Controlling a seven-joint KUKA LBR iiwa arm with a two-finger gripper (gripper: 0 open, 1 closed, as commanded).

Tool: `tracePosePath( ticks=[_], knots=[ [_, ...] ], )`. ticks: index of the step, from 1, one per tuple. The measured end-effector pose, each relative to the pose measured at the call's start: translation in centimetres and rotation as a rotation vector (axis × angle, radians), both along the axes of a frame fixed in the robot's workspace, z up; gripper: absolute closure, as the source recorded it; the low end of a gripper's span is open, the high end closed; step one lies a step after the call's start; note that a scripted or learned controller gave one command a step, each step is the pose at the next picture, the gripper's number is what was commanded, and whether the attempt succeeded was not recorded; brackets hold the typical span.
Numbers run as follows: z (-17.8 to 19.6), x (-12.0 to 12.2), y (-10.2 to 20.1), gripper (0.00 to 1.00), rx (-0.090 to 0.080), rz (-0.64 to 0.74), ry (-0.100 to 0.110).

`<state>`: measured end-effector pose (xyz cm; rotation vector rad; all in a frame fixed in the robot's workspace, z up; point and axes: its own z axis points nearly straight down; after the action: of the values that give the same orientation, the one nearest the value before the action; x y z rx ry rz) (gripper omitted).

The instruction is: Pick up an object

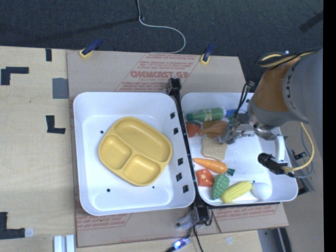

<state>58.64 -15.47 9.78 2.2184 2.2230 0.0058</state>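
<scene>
End effector point(229, 135) low over crowded right bin point(273, 193), reaching for toy food.

Whether it is released or clenched cannot be told. It sits at the bread slice point(213, 149), just below the brown piece point(214, 127) and green bottle point(206, 114); contact is unclear. A good pick likely means centring on one item, clear of neighbours, before lifting straight up.

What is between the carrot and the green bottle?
In the camera view, a slice of toast lies between the carrot and the green bottle, with a brown food piece just above it.
</scene>
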Motion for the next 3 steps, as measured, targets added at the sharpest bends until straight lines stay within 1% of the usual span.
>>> tracePosePath(
  ticks=[1,2,3],
  knots=[
    [6.2,0.0,-0.5,1.00,-0.003,-0.001,-0.001],
    [12.3,-0.5,0.0,1.00,-0.003,0.000,-0.002],
    [12.7,-0.5,0.0,1.00,-0.001,-0.001,0.004]
  ],
)
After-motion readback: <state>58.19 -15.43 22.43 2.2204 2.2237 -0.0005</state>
